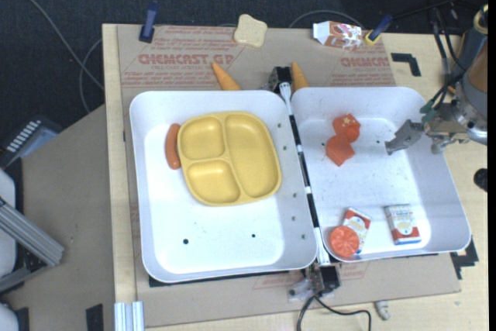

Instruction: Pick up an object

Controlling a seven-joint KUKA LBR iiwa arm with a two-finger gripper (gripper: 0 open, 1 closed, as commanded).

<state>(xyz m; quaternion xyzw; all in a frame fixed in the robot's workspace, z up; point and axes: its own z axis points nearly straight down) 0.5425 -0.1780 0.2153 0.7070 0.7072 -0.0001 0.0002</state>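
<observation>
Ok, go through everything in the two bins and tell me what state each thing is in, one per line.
Yellow divided plastic tray: flat in the left bin, compartments bare.
Orange-red sausage: lying against the tray's left edge.
Two red blocks: touching, right bin.
Red tomato: resting beside a small carton.
White carton: lying flat.
Gripper: above the right bin, holding nothing.

The worktop [116, 167] carries two white bins, left bin [225, 260] and right bin [434, 205], with a bread slice [250, 30] and small carton [338, 34] at upper centre

Two red blocks [342, 139] touching, lying in the right bin's [442, 190] far half.
</observation>
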